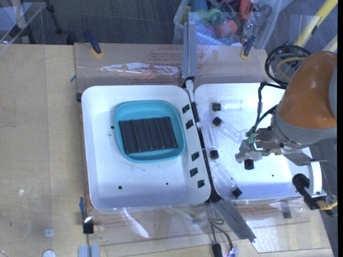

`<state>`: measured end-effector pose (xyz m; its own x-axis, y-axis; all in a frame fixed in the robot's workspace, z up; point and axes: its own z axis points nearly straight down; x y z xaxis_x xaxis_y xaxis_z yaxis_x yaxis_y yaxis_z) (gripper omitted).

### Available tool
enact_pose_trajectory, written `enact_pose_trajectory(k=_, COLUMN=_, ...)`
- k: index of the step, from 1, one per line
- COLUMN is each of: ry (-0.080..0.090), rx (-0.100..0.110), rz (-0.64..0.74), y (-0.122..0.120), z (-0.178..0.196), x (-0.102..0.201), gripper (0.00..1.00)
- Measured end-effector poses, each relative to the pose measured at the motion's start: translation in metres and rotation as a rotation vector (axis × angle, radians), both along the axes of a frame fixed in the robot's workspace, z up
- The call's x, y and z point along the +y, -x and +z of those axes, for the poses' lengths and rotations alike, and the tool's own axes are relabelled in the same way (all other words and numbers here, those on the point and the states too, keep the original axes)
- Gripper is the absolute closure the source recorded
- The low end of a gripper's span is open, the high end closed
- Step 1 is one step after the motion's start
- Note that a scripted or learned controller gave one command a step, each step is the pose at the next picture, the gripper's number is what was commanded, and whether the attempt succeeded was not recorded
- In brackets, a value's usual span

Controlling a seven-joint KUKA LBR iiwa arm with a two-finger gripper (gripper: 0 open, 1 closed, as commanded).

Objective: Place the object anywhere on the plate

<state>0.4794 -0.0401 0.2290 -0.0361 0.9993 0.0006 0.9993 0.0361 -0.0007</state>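
Grey arm with orange band reaching in from the right, metal pincer (248, 153) low over the right shallow white bin (268, 183). Pincer opening impossible to judge from above; small black object (248, 164) just under its tip, grip on it unclear. Teal rounded-square plastic plate (148, 130) with dark ribbed insert in left white bin (102, 186), well apart from pincer.

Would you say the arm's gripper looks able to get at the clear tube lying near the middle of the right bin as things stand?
Probably yes. The gripper hovers in the right bin, just right of the clear tube, and nothing lies between them; the tube lies flat in the open.
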Motion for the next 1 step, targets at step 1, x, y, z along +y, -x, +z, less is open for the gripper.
enact_pose_trajectory(k=1, ry=0.001, rx=-0.001, rz=0.115, y=-0.0611, z=-0.0358, x=0.0282, gripper=1.00)
